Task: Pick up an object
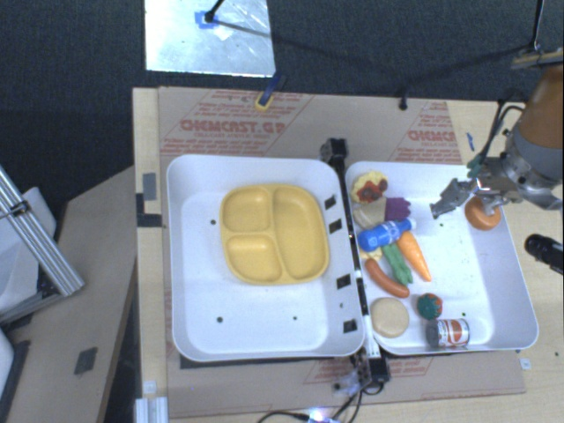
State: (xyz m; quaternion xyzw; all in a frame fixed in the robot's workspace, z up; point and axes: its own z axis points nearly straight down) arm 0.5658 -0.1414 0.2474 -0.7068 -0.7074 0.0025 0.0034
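Tray [269, 233] in left bin [189, 236].

A single fixed camera looks down on the bench [291, 113] from above at a slant, its far edge toward the top of the frame and its near edge toward the bottom. It sits far enough back to take in both white bins whole: the left bin [189, 324] near the middle of the frame, the right bin [502, 298] toward the right side. Dark floor surrounds the bench at top and left. The arm [542, 139] enters from the frame's right edge, seen from above over the right bin's far corner.
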